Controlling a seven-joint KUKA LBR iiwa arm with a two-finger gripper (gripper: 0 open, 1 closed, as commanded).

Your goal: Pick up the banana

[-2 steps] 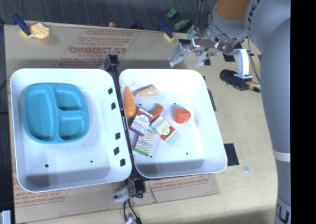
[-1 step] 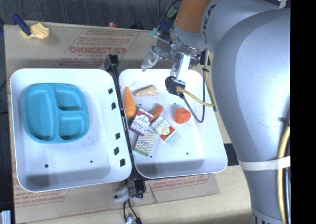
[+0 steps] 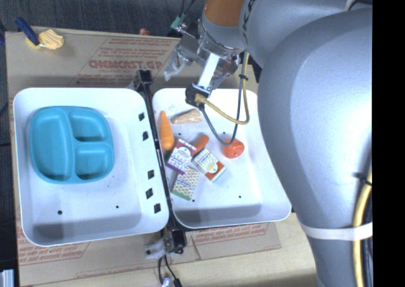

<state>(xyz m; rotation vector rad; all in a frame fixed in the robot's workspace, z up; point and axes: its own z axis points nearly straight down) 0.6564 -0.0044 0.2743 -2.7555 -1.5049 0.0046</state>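
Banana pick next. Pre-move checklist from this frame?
1. Banana located: cannot tell; nothing in the right bin reads clearly as one.
2. Candidate: pale yellow thing on the cardboard beyond the left bin; identity cannot tell.
3. Position: end effector over the right bin's far rim: ok.
4. Clutter: carrot and small boxes lie close together: not ok.
5. Spacing, arm to blue tray: ok.
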